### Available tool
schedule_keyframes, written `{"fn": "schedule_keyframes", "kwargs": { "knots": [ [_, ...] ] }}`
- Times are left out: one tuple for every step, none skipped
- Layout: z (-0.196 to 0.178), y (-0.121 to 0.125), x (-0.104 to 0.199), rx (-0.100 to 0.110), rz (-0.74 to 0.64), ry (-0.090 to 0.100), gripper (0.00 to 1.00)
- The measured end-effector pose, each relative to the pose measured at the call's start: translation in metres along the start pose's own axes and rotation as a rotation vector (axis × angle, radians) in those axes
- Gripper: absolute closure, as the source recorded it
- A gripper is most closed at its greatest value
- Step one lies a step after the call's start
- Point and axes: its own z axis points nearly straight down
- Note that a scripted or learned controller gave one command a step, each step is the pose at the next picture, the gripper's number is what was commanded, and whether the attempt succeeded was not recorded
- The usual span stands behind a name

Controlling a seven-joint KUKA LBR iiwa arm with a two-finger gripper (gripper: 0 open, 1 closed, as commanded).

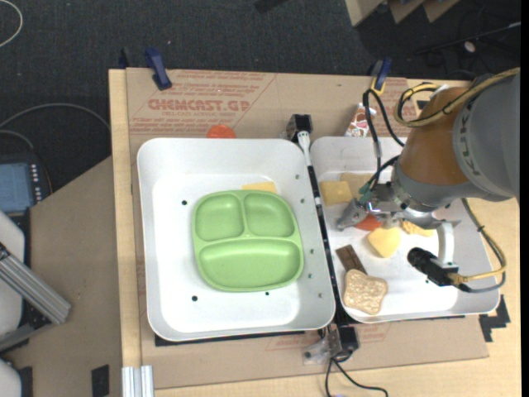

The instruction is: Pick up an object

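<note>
My gripper (364,211) reaches from the right into the right bin (397,306), low over its middle. A small red piece shows at its tip, right beside the fingers. Just below it lies a yellow lump (383,242). A pale yellow cheese block (335,192) sits to the gripper's upper left. A brown bar (351,258) and a tan cookie (364,293) lie near the bin's front left corner. Whether anything is between the fingers is hidden.
The left bin (165,180) holds a green divided plate (247,240) with a pale yellow piece (259,187) behind it. Cables and a black connector (430,266) trail off the arm over the right bin's right side. A blue clamp (157,67) grips the board's far edge.
</note>
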Motion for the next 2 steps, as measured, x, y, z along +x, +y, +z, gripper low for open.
{"fn": "schedule_keyframes", "kwargs": {
  "knots": [
    [-0.002,-0.014,-0.007,0.0,0.002,-0.002,0.0],
    [-0.002,-0.05,-0.009,-0.002,0.003,-0.002,0.0]
  ]
}}
